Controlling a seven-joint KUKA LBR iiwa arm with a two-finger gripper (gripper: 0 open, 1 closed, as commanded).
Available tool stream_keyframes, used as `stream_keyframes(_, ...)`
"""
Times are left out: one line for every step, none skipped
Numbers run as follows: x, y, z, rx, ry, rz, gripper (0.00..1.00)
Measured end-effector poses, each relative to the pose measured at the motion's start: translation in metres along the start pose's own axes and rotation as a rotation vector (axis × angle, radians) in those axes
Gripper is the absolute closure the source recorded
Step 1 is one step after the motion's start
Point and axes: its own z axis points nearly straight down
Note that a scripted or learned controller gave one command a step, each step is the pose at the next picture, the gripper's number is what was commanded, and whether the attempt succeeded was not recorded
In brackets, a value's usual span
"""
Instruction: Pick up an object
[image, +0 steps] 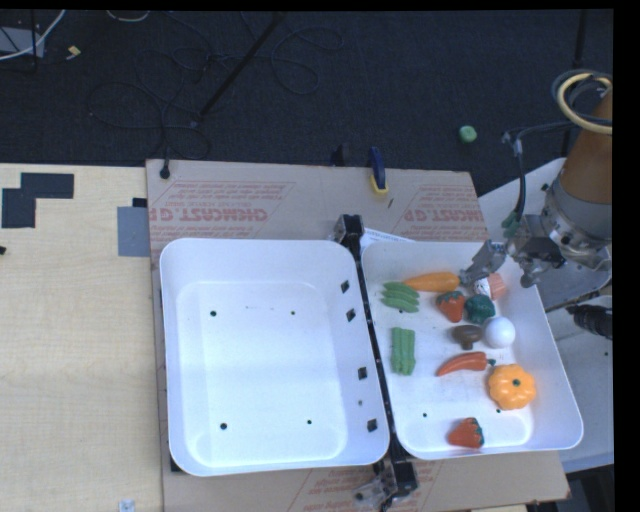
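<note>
At the near end of the right bin (560, 425) you have a small red pepper (465, 432) lying close to the front wall, and just beyond it, toward the right wall, an orange pumpkin (511, 386). Farther in, you find a red chili (463, 363) lying beside a long green piece (402, 350) that sits near the divider between the bins. Past the chili you see a brown lump (466, 336) with a white ball (499, 331) just to its right, then a dark green piece (480, 307) touching a red-orange one (453, 306). Near the far end lie a green pod (401, 296) and an orange carrot (433, 282). The gripper (490, 262) hangs over that far cluster, right of the carrot, with something pink (496, 286) just beneath it; you cannot tell from here whether its fingers are spread or closed, or whether they touch anything. The left bin (190, 350) lies beside it on the cardboard sheet (250, 205).
</note>
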Motion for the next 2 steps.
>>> stream_keyframes(0.032,-0.006,0.176,-0.005,0.004,0.003,0.00)
stream_keyframes(0.033,0.059,0.175,0.008,0.002,0.002,0.00)
